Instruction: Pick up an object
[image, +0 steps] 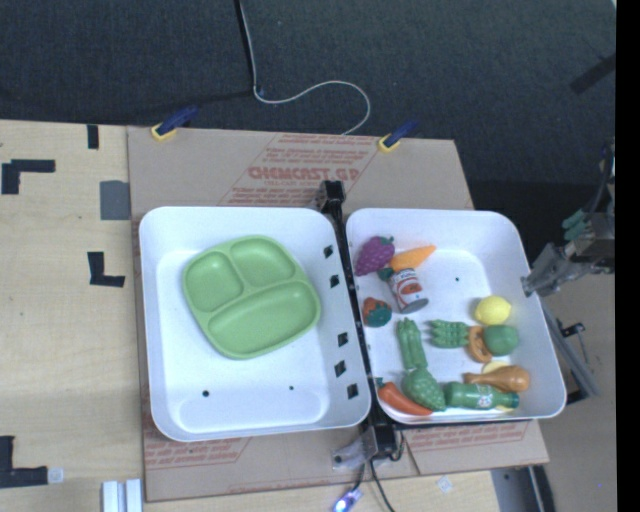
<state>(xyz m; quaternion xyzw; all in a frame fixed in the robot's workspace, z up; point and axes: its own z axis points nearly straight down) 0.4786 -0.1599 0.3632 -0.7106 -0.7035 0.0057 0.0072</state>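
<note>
The right bin (500, 232) holds several toy foods: purple grapes (375, 254), an orange carrot (414, 256), a red-and-white can (408, 289), a yellow lemon (492, 310), a green cucumber (411, 343), a green ball (501, 339), a brown drumstick (502, 378) and a green bottle (481, 398). My gripper (548, 272) is a grey shape just beyond the right bin's right rim, level with the lemon and apart from every toy. Nothing is seen between its tips.
The left bin (165, 330) bears a green divided plate (252, 295). Both bins rest on a cardboard sheet (300, 170). A white cable (300, 95) loops over the dark cloth behind. Black clips line the wall between the bins.
</note>
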